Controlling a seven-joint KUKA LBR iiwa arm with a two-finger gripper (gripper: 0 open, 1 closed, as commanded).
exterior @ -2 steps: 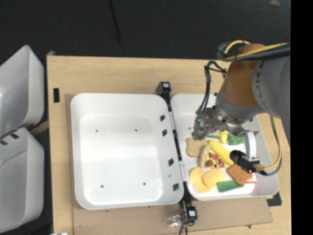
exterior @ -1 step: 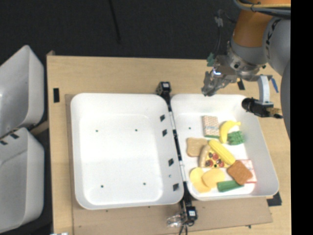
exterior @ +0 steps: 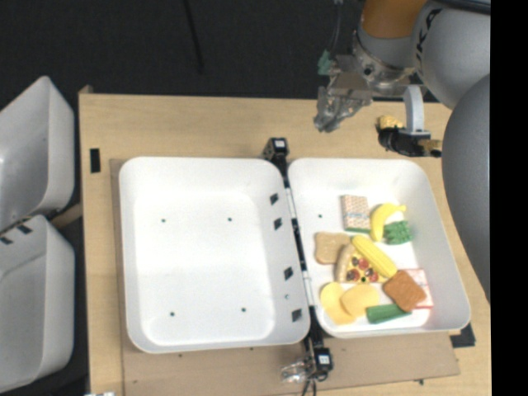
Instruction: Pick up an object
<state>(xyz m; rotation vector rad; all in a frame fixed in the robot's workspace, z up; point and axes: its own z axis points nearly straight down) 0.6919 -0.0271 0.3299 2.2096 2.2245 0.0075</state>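
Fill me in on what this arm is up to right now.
A robot arm is meant to pick up an object. Its gripper hangs above the bench, beyond the far edge of the right bin, with nothing visibly between its fingers. The toy foods sit clustered in that bin, among them a banana, a corn cob and a slice of bread. The left bin sits alongside.

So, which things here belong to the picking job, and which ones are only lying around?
For the job:
- hand, raised beyond the bins
- right bin
- toy food in it: banana, corn, toast, pizza slice, green piece, cracker

Lying about:
- left bin
- black clips between the bins
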